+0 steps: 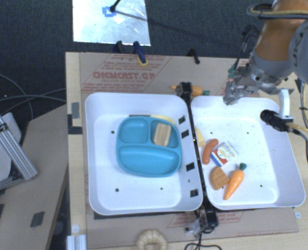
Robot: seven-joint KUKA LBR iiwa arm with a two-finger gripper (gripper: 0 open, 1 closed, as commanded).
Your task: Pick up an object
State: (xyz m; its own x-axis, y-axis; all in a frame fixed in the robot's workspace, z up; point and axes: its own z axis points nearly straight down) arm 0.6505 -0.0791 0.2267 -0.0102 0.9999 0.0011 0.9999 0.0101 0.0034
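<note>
We see the hand hovering over the right bin's far-left corner — can't tell whether it's apart or together (nothing visibly in it). Nearer us in that bin: sausage, small packet, cookie, carrot, clustered together. Left bin holds a blue tray with a bread slice in it.

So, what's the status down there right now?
Tool above right bin's far edge, nothing held. Carrot, sausage, packet untouched. Nothing in the way.
</note>
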